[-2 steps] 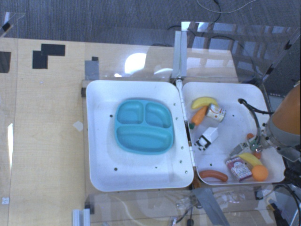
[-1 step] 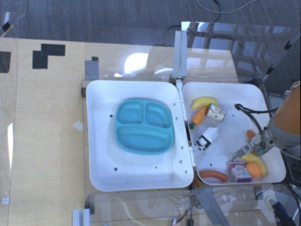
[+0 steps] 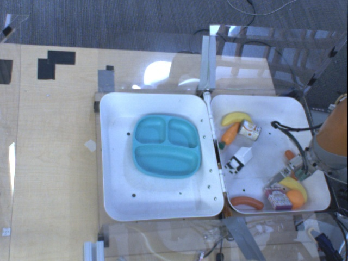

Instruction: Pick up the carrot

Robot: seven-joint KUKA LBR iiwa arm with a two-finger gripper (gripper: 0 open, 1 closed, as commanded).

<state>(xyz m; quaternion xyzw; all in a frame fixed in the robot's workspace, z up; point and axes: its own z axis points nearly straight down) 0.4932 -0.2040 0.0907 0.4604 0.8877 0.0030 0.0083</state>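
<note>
Small orange carrot (image 3: 230,133), tapered, lies tilted at 10 o'clock in right bin (image 3: 304,110), touching banana (image 3: 235,118). Gripper (image 3: 285,174) at approx 4 o'clock; grip state unclear.

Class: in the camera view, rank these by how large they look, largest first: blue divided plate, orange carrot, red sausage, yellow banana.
1. Blue divided plastic plate, by far the largest.
2. Red sausage.
3. Yellow banana and orange carrot look alike in size, so I leave them unranked.
</note>
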